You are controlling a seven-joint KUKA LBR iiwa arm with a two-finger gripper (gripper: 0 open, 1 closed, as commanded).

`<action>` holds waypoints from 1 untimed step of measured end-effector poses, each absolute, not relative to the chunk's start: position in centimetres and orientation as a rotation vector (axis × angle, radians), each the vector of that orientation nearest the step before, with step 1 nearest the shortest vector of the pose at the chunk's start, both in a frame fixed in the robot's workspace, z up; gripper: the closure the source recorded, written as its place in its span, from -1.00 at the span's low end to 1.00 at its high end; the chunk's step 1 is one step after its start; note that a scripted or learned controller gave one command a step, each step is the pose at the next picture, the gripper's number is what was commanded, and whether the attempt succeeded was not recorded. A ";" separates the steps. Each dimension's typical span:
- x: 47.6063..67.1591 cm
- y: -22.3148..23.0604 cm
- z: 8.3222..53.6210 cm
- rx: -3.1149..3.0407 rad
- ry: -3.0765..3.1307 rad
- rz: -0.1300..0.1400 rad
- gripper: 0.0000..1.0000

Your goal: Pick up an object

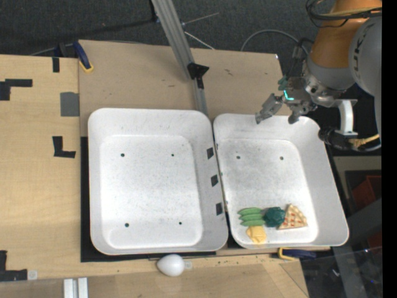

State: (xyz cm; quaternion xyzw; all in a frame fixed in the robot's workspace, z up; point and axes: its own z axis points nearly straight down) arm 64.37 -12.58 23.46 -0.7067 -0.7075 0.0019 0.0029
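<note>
I am hanging my two-finger metal pincer [277, 111] over the far rim of the right-hand shallow white plastic bin [322, 166], with its two grey fingers spread wide apart and nothing between them. To do this step well, I judge that I should be choosing one item out of the small cluster before I descend, because the pieces are lying packed against each other and a careless closing would be catching two at once or pushing them all against the bin wall. The cluster is sitting at the near end of the same bin, well apart from my pincer and on the opposite side of the bin floor: a pair of green rounded pod-shaped toys [250, 214], a dark teal lumpy toy [273, 215] touching them, a tan triangular wedge with red dots, like a pizza slice [293, 218], just beside that, and a small yellow block-like piece [256, 233] in front of the green ones. I think the wedge is offering the cleanest approach, since its outer side is facing open floor, so I would be lining my fingers across its narrow width and coming straight down. The left-hand shallow white plastic bin [99, 166] is lying alongside, and a white egg-shaped object [170, 265] is resting on the wooden bench [37, 185] outside it, near the front edge.
</note>
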 end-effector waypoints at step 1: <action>64.5 -12.6 23.8 -2.218 -2.224 0.002 -1.00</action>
